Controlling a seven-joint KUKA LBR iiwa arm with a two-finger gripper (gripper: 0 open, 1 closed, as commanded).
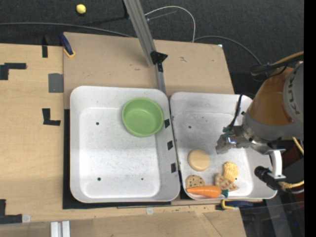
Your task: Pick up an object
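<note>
Grey hand (pixel 226 143) over rt bin (pixel 207 105) | grip state unclear | beige disc (pixel 198 159) nearby

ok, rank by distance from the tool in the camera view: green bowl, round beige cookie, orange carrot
1. Round beige cookie, right bin, just left and below the tool.
2. Orange carrot, along the right bin's front edge.
3. Green plastic bowl, left bin, near its back right corner.

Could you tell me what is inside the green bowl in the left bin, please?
The green bowl shows only its own bare green bottom, with nothing lying in it. What is under the bowl on the left bin floor is covered.
</note>
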